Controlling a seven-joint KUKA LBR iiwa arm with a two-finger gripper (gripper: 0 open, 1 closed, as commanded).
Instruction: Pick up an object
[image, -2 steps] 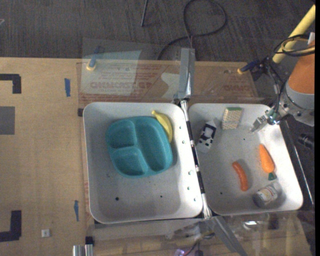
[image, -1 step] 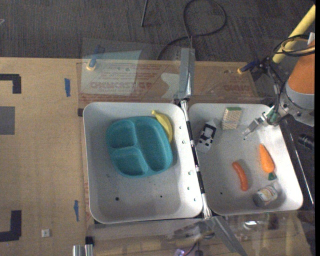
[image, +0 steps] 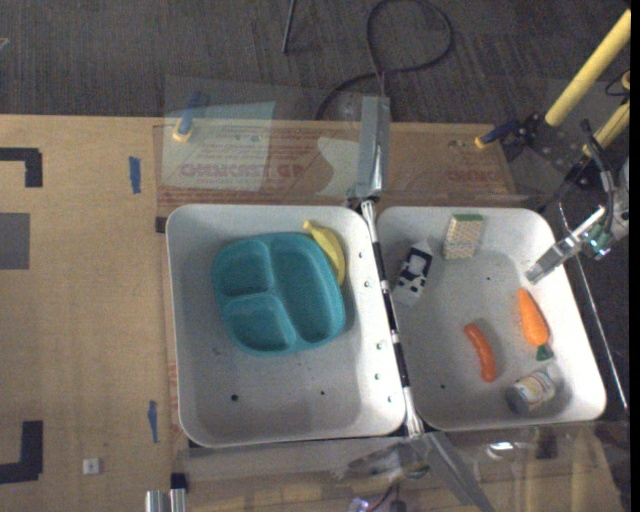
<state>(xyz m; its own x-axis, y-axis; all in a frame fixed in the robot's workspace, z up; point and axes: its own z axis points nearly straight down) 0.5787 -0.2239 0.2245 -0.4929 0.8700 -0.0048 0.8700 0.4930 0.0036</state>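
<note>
- Gripper (image: 548, 262) poised over right bin's (image: 578, 425) far edge; finger state impossible to tell.
- Nearest target: carrot (image: 532, 318), just below.
- Could roll aside or slip if pinched off-centre.

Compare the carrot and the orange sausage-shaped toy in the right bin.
The carrot tapers to a point and has a dark green end; the orange sausage-shaped toy is blunt at both ends and one colour throughout. The carrot is thicker and a yellower orange; the toy is slimmer and redder. The carrot lies nearer the bin's right wall, the toy nearer its middle. Both lie flat in the right bin, slanting the same way.
</note>
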